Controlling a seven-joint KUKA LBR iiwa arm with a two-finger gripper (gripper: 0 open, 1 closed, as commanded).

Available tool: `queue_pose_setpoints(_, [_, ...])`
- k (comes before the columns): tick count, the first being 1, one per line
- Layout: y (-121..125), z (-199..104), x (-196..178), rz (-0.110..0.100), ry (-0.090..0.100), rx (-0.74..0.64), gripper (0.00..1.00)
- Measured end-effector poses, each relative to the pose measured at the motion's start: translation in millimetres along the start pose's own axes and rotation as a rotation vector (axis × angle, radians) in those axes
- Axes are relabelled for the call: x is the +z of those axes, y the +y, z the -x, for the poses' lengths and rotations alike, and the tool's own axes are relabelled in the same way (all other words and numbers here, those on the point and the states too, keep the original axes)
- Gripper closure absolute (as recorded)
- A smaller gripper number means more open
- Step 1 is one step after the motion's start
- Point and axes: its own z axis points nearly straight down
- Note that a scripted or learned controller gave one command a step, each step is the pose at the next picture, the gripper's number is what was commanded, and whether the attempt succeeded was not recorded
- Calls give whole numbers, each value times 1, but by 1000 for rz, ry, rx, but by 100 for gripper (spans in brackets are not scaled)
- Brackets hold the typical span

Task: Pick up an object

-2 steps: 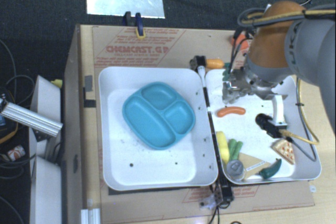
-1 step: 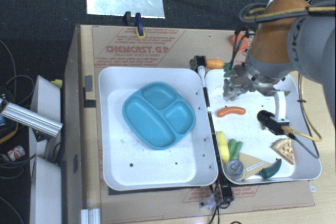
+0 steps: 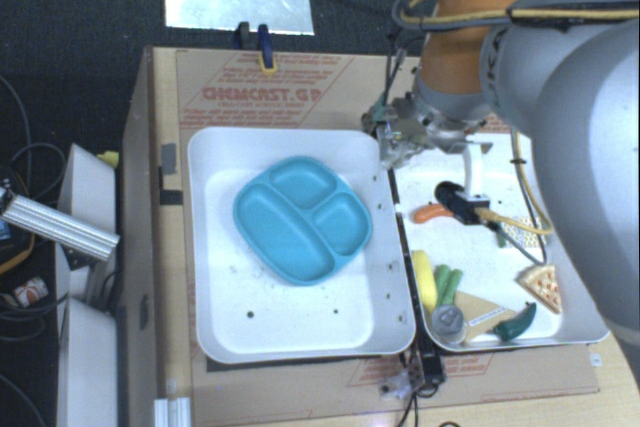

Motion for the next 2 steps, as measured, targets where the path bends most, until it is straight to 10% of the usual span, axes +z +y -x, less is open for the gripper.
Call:
queue_pose_setpoints(1, [30, 45, -53, 3, -3, 3, 100])
queue_pose_setpoints(2, [30, -60, -46, 0, 1, -2, 100])
